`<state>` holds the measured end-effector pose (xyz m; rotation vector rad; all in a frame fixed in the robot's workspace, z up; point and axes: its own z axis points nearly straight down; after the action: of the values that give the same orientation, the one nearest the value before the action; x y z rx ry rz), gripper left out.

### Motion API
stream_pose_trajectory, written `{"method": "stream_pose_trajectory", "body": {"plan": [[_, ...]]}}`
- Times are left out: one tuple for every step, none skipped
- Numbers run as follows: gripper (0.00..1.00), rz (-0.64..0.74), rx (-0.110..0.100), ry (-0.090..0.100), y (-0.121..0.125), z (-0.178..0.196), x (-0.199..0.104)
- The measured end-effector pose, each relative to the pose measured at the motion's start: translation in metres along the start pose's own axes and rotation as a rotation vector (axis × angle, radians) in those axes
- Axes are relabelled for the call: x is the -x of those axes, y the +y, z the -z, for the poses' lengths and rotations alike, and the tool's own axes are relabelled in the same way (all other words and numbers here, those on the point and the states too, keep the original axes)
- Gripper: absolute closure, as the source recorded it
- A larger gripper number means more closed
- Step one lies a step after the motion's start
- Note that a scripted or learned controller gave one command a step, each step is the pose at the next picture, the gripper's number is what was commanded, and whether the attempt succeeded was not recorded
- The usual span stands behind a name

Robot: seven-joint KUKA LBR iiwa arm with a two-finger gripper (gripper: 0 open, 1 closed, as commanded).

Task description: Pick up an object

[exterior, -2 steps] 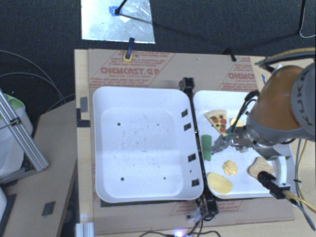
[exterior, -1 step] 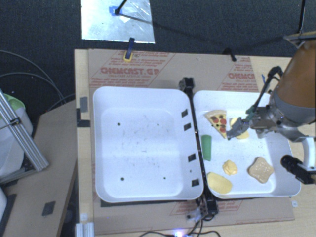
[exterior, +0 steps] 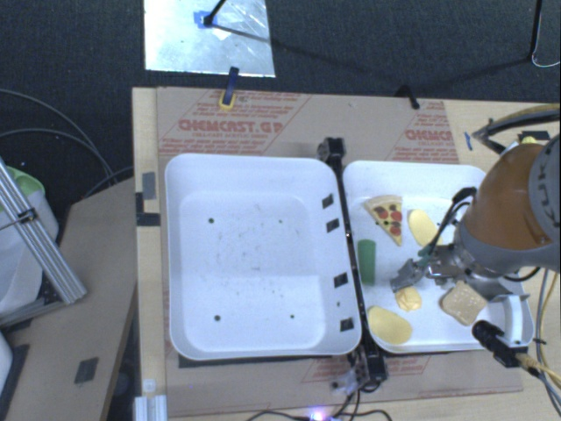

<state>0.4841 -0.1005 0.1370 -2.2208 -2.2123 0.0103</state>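
Observation:
The right bin (exterior: 438,172) holds a pizza slice (exterior: 387,216), a green block (exterior: 365,260) by its left wall, a pale yellow oval (exterior: 422,227), a small yellow lump (exterior: 408,300), a yellow disc (exterior: 389,324) near the front and a tan bread slice (exterior: 462,304). My gripper (exterior: 408,276) reaches in from the right, low over the bin's middle. Its tip sits just above the small yellow lump, between the green block and the bread slice. Nothing is visibly held.
The left bin (exterior: 254,253) lies beside the right one, divided by a black clamp bar (exterior: 349,244). The arm's orange band (exterior: 517,204) overhangs the right bin's right side. A shiny metal sheet (exterior: 209,24) lies beyond the bench.

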Motion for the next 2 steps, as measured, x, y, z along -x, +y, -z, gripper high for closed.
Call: {"method": "stream_pose_trajectory", "body": {"plan": [[0.0, 0.018, 0.023, 0.003, 0.014, 0.107, -0.08], [0.0, 0.018, 0.026, 0.003, 0.089, 0.199, -0.173]]}}
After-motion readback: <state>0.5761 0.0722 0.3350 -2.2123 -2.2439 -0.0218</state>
